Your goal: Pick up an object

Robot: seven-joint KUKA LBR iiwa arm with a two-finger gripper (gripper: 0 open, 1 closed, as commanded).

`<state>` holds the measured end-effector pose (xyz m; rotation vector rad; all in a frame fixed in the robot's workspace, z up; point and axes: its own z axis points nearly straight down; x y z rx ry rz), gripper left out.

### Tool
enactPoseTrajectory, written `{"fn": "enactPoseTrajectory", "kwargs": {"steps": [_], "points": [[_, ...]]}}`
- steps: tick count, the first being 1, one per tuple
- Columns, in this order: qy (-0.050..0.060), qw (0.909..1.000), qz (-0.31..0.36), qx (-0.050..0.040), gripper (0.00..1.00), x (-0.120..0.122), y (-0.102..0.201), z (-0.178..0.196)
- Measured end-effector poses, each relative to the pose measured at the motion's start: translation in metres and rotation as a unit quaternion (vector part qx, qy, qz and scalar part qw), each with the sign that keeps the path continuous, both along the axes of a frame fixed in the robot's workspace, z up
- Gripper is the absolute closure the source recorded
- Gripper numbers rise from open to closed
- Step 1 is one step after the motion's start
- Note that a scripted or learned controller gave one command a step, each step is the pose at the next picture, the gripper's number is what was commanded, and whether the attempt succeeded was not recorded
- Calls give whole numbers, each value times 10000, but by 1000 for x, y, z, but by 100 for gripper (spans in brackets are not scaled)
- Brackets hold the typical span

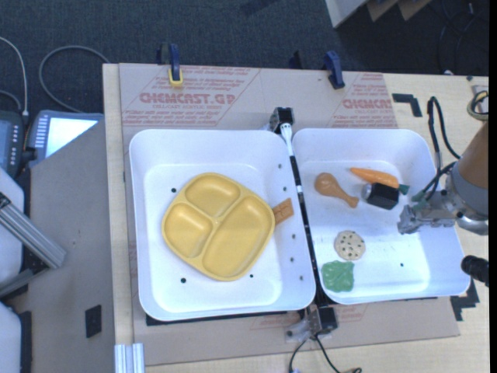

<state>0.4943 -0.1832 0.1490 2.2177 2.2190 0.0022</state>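
0 objects lifted: end effector (409, 222) at right bin (419, 282) edge, finger state can't tell; cookie (349, 245), carrot (374, 176) untouched.

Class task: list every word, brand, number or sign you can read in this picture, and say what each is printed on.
"CHEMCAST GP": red print on the brown board behind the left bin.
"CHEMCAST", cut short: the same board behind the right bin.
Smaller red lines beneath both: too blurred to read.

We see our gripper (409, 222) over the right bin (388, 282), a black block (382, 196) just beside it, a cookie (349, 245) farther off.
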Motion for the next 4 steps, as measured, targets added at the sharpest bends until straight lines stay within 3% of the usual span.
{"fn": "enactPoseTrajectory", "kwargs": {"steps": [2,4], "points": [[-16,10000,4,-8,100,7,-1,109],[34,10000,25,23,100,-4,106,100]]}}
